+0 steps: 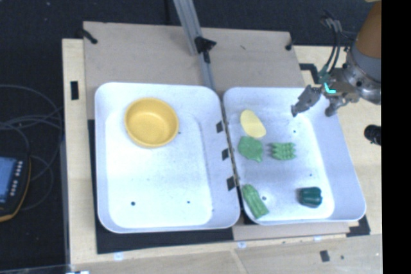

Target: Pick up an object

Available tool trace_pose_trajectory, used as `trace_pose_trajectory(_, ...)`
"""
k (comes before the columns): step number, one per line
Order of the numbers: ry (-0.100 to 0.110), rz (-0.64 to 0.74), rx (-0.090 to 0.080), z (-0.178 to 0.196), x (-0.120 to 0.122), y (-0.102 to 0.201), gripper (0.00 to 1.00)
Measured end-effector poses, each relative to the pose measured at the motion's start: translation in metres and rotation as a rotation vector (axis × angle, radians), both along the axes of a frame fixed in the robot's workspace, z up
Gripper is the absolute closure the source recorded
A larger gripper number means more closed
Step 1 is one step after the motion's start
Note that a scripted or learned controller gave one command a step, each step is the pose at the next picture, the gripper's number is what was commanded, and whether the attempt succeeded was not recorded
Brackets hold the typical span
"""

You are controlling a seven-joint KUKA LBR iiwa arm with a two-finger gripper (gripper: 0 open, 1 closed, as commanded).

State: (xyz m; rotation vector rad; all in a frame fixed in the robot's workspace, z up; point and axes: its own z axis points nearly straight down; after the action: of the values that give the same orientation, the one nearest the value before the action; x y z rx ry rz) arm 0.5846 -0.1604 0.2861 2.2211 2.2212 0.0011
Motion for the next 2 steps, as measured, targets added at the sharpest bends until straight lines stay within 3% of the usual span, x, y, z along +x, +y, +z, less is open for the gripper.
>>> trace_pose_trajectory(1, 0.000, 0.000, 0.000, 0.000, 0.000, 0.000, 0.00)
trace_pose_trajectory(2, 0.005, -0.001, 0.000, -0.058, 0.003, -0.008, 0.00)
